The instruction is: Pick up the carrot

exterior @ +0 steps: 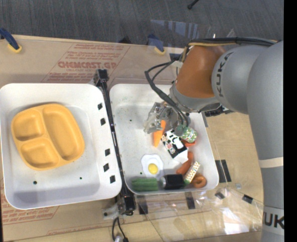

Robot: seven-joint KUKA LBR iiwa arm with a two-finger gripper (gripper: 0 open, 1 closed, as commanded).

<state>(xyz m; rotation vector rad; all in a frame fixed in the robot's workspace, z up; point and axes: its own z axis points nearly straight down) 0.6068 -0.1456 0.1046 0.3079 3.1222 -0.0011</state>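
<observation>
I see the gripper (157,119) down in the right bin (126,135), directly over the carrot (158,133). The carrot's upper end sits at the fingertips; I cannot tell whether they are open or clamped. Near the carrot lie a black-and-white cow toy (173,144) and a fried egg (152,165). A yellow divided plate (47,135) occupies the left bin (17,188).

My arm (254,79) is smooth matte grey with rounded, bulbous links and a broad orange band (199,72) above the wrist. Black KUKA lettering marks its casing, and thin black cables (158,77) loop beside the band.
</observation>
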